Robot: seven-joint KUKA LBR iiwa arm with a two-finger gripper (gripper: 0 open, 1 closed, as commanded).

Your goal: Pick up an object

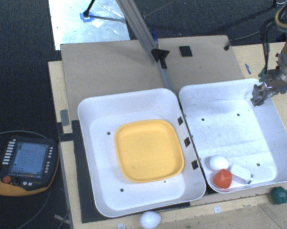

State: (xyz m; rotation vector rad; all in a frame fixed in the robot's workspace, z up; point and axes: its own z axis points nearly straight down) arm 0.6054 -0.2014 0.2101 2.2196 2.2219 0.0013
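- Camera view: end effector (pixel 259 95) hangs over the right bin's (pixel 238 125) two-o'clock corner; its opening cannot be told.
- Red ball (pixel 223 179), white ball (pixel 218 163) and white block (pixel 240 173) cluster at six o'clock.
- Balls look light, smooth, prone to roll; pinching across the middle seems best.

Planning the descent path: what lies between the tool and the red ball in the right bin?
Camera view shows bare white bin floor between the tool and the red ball; a white ball sits just before it.
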